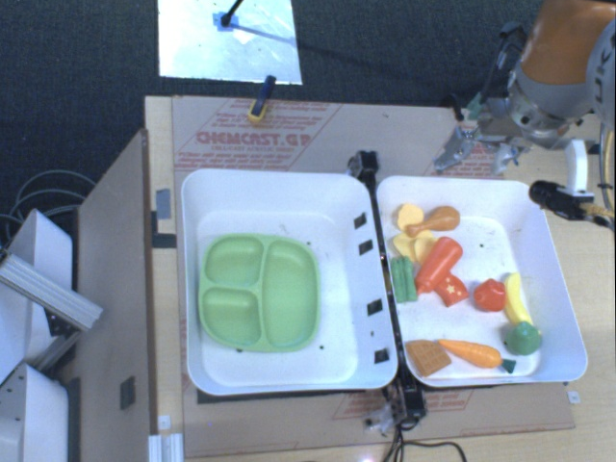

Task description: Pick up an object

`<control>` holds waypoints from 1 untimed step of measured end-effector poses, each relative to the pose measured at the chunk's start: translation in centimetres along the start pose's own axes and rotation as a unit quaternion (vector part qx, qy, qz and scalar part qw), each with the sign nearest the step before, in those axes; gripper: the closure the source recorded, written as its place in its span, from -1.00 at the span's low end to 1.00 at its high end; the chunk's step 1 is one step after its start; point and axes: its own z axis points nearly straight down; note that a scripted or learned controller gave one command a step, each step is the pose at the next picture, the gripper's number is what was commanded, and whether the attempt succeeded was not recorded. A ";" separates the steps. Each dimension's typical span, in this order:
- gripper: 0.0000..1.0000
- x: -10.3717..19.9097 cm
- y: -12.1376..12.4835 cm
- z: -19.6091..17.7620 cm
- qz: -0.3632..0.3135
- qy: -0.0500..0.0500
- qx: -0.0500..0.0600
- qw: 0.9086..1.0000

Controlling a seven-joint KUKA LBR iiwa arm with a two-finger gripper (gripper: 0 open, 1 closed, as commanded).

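Near edge of the table [115, 258]: cables [399, 422] bunch under the seam between the two white bins.

Right bin [568, 325], front row: a tan cracker-like square [427, 357] by the divider, an orange carrot [472, 353] lying flat just beside it, then a green round veg [524, 337] at the front-right corner w/ a small dark bit at its base. Mid row: yellow banana [517, 298] touching the green one, red tomato-like piece [489, 295] next to it, red pepper [440, 265] tilted across the middle, green ridged stick [402, 279] along the divider wall. Back of that bin: pale yellow pieces [412, 248] and an orange-brown drumstick shape [438, 219] near the far-left corner.

Left bin [221, 195] holds a light green divided plate [258, 292], three compartments, sitting flat, toward the front-left.

Farther back, on the bare cardboard sheet [289, 133] w/ red print, a small yellow-and-dark item [260, 104].

Pincer [478, 152] hangs beyond the right bin's far rim, above the cardboard, well apart from all the toy food. Nothing is betw. its fingers; how far they're spread — can't tell, too blurred. Grey wrist and orange band [568, 27] sit above it at upper right.

Beyond the table, a shiny sheet [229, 29] on dark carpet.
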 end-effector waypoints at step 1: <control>-1.00 1.9 -4.7 7.2 0.001 0.001 0.005 1.000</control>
